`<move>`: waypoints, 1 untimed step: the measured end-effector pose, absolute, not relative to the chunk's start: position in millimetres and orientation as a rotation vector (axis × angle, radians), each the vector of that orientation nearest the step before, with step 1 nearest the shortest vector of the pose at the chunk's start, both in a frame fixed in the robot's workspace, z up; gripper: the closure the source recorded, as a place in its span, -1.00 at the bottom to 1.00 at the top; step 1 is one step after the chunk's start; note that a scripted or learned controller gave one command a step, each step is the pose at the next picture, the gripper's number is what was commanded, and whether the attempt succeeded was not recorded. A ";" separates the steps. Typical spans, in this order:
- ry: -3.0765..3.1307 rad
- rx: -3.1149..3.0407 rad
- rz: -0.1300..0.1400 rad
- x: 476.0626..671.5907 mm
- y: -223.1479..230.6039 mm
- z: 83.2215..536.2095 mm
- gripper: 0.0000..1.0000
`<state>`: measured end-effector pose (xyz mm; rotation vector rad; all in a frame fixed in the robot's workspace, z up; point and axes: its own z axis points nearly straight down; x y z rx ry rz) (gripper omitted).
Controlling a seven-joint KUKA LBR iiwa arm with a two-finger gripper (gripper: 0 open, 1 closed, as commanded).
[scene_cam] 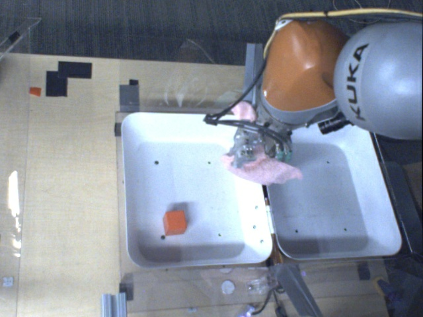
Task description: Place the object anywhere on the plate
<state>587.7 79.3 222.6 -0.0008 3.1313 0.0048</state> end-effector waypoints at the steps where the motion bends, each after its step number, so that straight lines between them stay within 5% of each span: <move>1: 3.133 -0.005 0.006 571.4 128.5 225.0 1.00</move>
